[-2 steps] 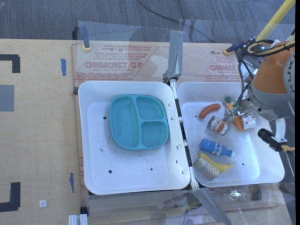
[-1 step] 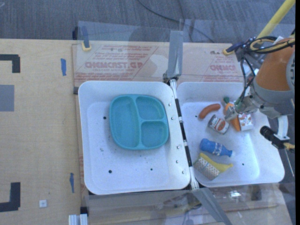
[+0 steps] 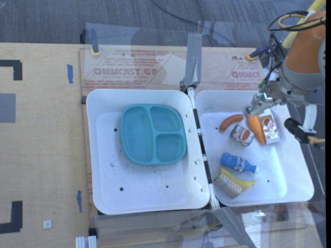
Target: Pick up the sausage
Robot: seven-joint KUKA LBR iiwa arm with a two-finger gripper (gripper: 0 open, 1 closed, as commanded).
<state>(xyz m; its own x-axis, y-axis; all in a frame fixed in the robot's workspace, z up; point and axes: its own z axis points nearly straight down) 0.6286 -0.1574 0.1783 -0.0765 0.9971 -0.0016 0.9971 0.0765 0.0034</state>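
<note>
Nearest the camera, in the front part of the right bin (image 3: 295, 187), a yellow banana (image 3: 243, 180) lies against a tan, cross-hatched piece (image 3: 228, 186), the two touching. Just behind them a blue bottle (image 3: 238, 163) lies on its side with its neck pointing right. The left bin (image 3: 103, 190) sits alongside, the two bins meeting at a shared rim down the middle. It holds a teal divided plate (image 3: 153, 134) with three compartments, lying flat and a little toward the far side.

Further back in the right bin is a close cluster: a small can (image 3: 241, 135) tipped on its side, an orange carrot (image 3: 255, 129) just to its right and touching it, and a white and red carton (image 3: 269, 128) against the carrot's other side. The sausage (image 3: 230, 122), reddish orange and slightly curved, lies on the bin floor just beyond the can, at the left of this cluster, slanting up toward the right. It rests free, with nothing gripping it.

The gripper (image 3: 257, 105) hangs just past the carrot's far end, up and to the right of the sausage and apart from it. Whether it is open or closed cannot be told from this angle; nothing shows held in it. Behind it the arm (image 3: 305, 61) rises with its orange band, cables looping over it. Beyond the bins lies a clear sheet (image 3: 134, 66) on the wooden bench (image 3: 41, 138)
</note>
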